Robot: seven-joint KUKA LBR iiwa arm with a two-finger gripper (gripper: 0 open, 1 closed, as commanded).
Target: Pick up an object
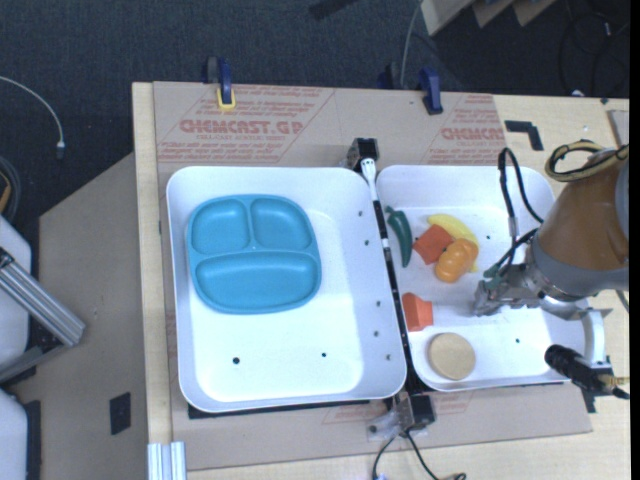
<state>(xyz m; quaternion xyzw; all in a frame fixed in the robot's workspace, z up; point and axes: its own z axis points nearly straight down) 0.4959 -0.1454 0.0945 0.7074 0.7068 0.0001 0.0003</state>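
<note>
The gripper (492, 296) hangs low inside the right bin (520, 363), just right of the cluster of toy food; whether it is apart or together I cannot tell from here, and nothing shows between its tips. The nearest candidates sit just left of it: the orange fruit (455, 260), touching the red block (433, 242) and the yellow piece (452, 227); the green pepper (400, 236) lies further left of the gripper by the bin wall; the red cup (418, 312) and the tan disc (451, 355) lie below-left of it. My worry is the crowding; a descent there could catch two pieces at once, or nudge the round fruit aside so it rolls away. The blue plate (256, 253) sits well left of the gripper in the left bin (290, 368). The cardboard on the bench (300, 118) reads "CHEMCAST" in red, printed twice.
</note>
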